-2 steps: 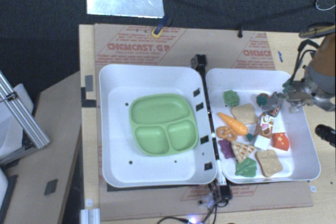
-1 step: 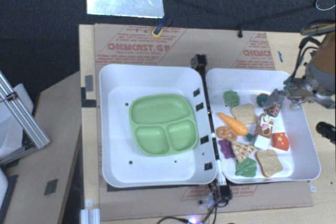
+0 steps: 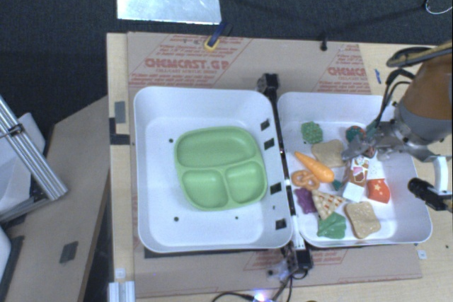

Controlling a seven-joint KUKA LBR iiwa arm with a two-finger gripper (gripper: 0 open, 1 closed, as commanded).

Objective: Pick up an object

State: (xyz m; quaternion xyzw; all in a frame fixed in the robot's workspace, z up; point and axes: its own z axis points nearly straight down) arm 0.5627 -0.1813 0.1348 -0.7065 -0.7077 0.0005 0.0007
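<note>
Camera view: the gripper (image 3: 356, 149) hangs low over the right bin (image 3: 417, 223), reaching in from the right, and whether it is apart or together cannot be told from this angle. Taking the gripper as the landmark, the toy foods crowd around it — a tan bread slice (image 3: 328, 153) just to its left, a white carton (image 3: 360, 170) just below it, touching or nearly so, and a red block (image 3: 378, 190) below and to the right. Farther left of the gripper lie an orange carrot (image 3: 314, 167) and a green piece (image 3: 311, 131); well below it sit a waffle wedge (image 3: 326, 204) and a toast slice (image 3: 363, 218). Nothing is visibly held. Well to the gripper's left, the left bin (image 3: 152, 152) holds a green divided plate (image 3: 185, 152) — both bins rest on the counter (image 3: 184, 60).
</note>
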